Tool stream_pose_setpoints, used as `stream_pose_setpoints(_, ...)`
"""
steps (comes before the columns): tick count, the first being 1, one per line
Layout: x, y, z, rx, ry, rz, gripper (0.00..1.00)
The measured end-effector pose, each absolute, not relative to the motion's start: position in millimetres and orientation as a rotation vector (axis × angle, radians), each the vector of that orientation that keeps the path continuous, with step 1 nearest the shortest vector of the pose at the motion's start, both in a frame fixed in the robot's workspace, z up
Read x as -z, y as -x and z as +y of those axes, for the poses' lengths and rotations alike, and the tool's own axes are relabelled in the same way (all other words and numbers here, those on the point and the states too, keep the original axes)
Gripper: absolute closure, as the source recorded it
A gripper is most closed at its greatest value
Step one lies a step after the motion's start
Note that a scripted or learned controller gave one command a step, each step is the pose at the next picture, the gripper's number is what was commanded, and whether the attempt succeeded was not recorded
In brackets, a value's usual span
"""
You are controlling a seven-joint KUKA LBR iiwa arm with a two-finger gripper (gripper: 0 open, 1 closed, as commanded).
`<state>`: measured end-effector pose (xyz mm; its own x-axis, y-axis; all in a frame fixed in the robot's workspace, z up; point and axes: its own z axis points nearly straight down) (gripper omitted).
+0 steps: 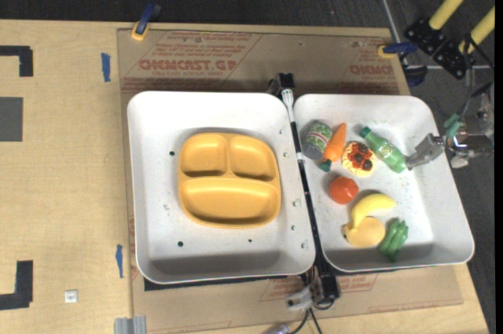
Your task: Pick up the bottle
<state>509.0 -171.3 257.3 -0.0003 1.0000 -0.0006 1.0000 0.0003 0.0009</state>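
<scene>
While the bottle (385,151) lies tilted in the right bin (448,238) just left of my gripper (428,149) — grip state unclear, I cannot tell — I'd align across its body.

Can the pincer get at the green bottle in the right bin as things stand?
Probably yes. The pincer sits at the right bin's right side, beside the green bottle, with bare bin floor between them. The pizza slice and carrot lie on the bottle's far side.
</scene>
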Motion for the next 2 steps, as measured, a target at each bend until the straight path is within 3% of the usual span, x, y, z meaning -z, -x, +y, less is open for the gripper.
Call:
stream_pose_setpoints(1,-151.0,-508.3,-209.4,0.001,-2.610,1.754,0.00)
stream_pose_setpoints(2,-142.2,-506.1,-211.1,-0.015,-2.619,1.712,0.00)
